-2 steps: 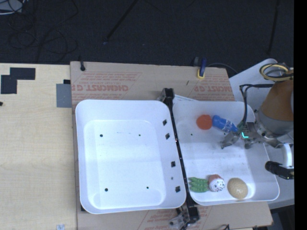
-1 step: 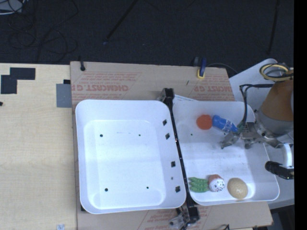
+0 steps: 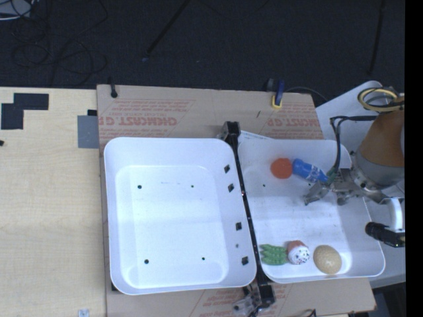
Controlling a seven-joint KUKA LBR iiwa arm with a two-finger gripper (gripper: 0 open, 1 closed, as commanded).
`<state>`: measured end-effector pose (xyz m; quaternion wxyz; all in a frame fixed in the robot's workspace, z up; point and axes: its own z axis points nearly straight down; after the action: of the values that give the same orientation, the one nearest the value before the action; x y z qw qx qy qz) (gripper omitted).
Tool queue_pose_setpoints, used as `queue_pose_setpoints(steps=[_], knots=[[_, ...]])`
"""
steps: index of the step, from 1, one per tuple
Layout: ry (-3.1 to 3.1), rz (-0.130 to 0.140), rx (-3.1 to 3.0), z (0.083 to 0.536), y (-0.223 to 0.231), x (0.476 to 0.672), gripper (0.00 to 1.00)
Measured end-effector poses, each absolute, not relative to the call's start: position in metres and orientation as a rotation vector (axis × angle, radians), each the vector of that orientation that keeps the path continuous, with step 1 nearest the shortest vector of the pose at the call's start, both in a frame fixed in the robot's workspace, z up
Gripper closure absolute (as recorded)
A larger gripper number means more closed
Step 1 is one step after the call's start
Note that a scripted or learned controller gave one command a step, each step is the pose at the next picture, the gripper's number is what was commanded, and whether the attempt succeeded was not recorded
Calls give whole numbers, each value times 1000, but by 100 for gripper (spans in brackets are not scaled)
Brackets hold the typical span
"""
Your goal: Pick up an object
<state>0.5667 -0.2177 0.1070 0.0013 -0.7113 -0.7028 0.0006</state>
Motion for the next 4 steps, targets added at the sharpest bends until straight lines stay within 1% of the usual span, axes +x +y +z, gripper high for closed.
queue_pose_setpoints(steps=[1, 2, 4], knots=[[-2201, 2, -2237, 117, -220, 566, 100], [-2200, 2, -2238, 117, -220, 566, 0], [-2200, 2, -2238, 117, -220, 566, 0]])
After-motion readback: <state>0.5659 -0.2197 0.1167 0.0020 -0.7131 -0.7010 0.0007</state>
